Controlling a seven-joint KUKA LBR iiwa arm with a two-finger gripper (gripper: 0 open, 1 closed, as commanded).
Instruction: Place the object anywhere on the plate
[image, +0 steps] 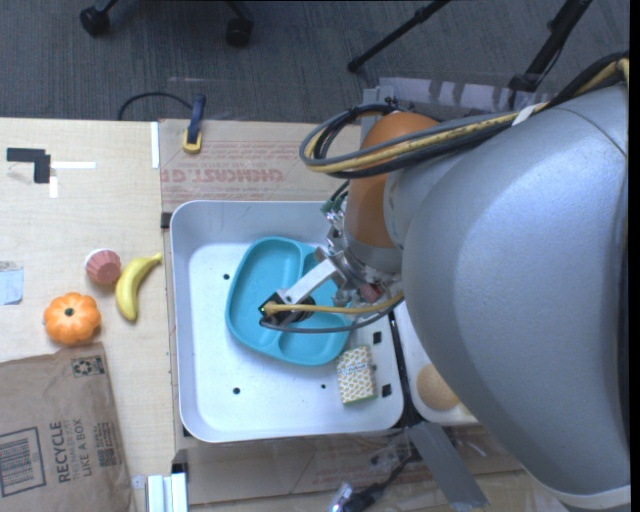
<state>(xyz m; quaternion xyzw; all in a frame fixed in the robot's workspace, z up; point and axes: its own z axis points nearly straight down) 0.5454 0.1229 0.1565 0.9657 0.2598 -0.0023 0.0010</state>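
Note:
A teal divided plate (262, 300) lies in the left white bin (200, 380), toward its upper right. A small yellow-green patterned packet (355, 376) rests on the bin floor just off the plate's lower right edge. My gripper (348, 285) hangs over the plate's right rim, under the orange band of the wrist. Nothing shows between it and the plate, and the packet lies apart from it, a little lower.
On the wooden board left of the bin lie a banana (134, 285), a small orange pumpkin (72, 318) and a pink round thing (102, 267). A brown paper bag (55, 430) covers the lower left. A tan round object (433, 385) peeks out beneath the arm.

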